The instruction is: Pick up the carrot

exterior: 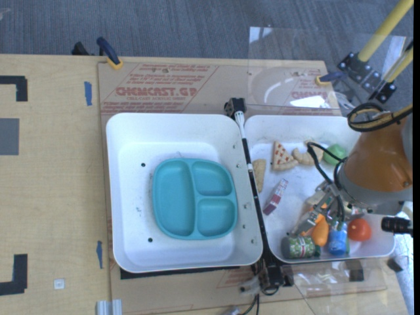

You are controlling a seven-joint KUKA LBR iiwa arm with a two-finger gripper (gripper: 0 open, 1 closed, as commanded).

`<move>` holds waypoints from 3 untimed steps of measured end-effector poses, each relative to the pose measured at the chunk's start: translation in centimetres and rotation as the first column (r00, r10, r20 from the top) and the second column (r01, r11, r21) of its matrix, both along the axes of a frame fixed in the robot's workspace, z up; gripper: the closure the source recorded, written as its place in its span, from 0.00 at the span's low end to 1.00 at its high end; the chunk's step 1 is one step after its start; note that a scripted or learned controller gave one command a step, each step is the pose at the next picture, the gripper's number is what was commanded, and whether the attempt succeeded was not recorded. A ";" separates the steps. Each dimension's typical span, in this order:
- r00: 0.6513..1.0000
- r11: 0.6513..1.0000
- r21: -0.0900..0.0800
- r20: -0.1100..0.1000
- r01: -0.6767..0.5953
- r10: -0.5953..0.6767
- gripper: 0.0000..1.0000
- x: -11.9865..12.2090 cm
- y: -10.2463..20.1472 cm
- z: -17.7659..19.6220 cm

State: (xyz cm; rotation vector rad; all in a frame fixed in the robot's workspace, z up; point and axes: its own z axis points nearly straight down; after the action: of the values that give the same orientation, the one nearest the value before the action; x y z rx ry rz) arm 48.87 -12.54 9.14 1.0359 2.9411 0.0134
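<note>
Carrot (320, 231) lies at the near end of the right bin (384, 250), directly under my gripper (323, 213), wedged between a green can (300, 246) and a blue bottle (337, 240), with a tomato (359, 229) just beyond. Whether my jaws are apart or together I cannot tell. Crowding could make me nudge neighbours or grab the bottle instead. Open room lies toward the bin's middle; its near wall is close.

We see a teal three-compartment plastic plate (194, 197) in the left white bin (125, 176). The right white bin (262, 131) holds a pizza-slice toy (282, 155), a green can (300, 246) and a red tomato (359, 229).
</note>
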 end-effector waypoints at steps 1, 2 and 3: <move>1.000 1.000 -0.003 0.008 -0.004 0.004 1.00 0.3 0.0 1.2; 0.969 0.969 0.000 -0.019 0.247 -0.247 1.00 2.3 4.7 12.4; 0.968 0.969 -0.001 -0.021 0.249 -0.249 0.00 2.2 4.6 12.4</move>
State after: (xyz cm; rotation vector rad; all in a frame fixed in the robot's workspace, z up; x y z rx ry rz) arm 51.07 -7.95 21.51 1.4051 2.8052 0.0006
